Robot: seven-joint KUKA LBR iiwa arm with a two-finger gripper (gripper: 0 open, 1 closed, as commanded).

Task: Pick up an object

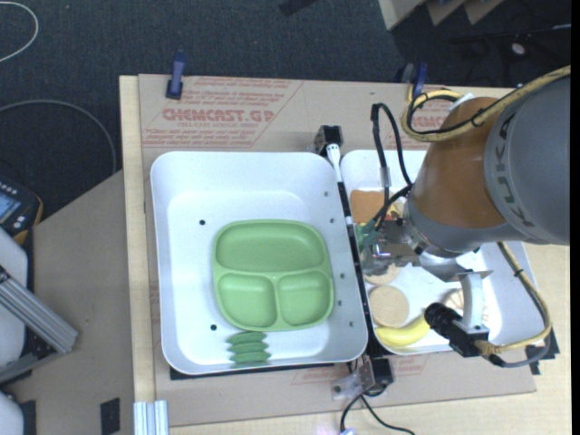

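My gripper (377, 250) is low over the left side of the right bin (507, 320), close to the wall between the two bins. A small green thing (364, 235) lies right at the gripper, partly hidden by it. Just behind sits a brown-orange object (366, 204). In front of the gripper lie a tan round disc (391, 304) and a yellow banana (403, 335). The arm's grey and orange body (471, 179) hides most of the right bin.
The left bin (181, 207) holds a green divided plate (272, 274) and a small ridged green piece (246, 348) near its front edge. The cardboard-covered bench (217, 111) lies behind the bins. Cables loop above the right bin's far edge.
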